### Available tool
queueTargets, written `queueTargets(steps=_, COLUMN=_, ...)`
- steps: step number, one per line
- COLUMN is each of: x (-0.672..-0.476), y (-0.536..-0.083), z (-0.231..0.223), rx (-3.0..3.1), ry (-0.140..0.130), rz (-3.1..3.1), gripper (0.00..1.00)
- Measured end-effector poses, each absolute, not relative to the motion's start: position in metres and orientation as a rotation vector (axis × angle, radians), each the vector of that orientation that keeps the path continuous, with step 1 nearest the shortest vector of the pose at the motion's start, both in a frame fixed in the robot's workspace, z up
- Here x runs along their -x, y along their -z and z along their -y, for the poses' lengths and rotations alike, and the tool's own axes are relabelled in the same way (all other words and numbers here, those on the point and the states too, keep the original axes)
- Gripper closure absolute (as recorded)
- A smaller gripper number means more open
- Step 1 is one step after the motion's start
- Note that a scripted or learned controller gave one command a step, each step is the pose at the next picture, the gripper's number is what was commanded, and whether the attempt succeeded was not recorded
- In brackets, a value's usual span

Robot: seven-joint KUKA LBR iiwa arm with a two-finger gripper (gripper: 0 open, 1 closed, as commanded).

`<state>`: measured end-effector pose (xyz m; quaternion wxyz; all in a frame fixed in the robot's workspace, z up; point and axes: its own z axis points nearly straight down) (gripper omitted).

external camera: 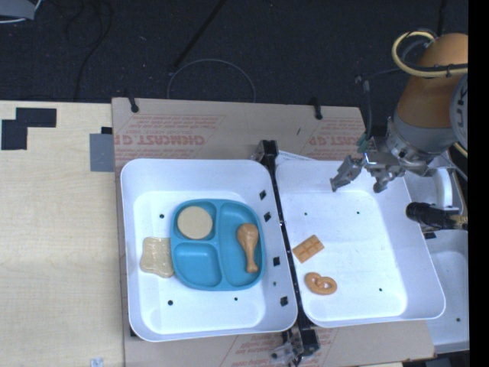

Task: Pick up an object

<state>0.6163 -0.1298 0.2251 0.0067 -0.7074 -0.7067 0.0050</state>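
A: Gripper (pixel 365 171) hovers over the right bin's (pixel 412 297) far edge, fingers spread, carrying nothing.

B: So nothing picked yet. Cracker (pixel 308 248) and pretzel (pixel 321 284) lie nearer the bin's front, well apart from it; the whole grasp remains.

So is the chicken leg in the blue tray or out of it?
In. The chicken leg lies inside the blue tray's right compartment, in the left bin.
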Motion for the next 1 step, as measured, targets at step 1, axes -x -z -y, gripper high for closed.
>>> queueTargets(steps=1, x=-0.6187, y=-0.2333, z=0.13, rx=2.219, ry=-0.003, rz=2.22, gripper=0.0)
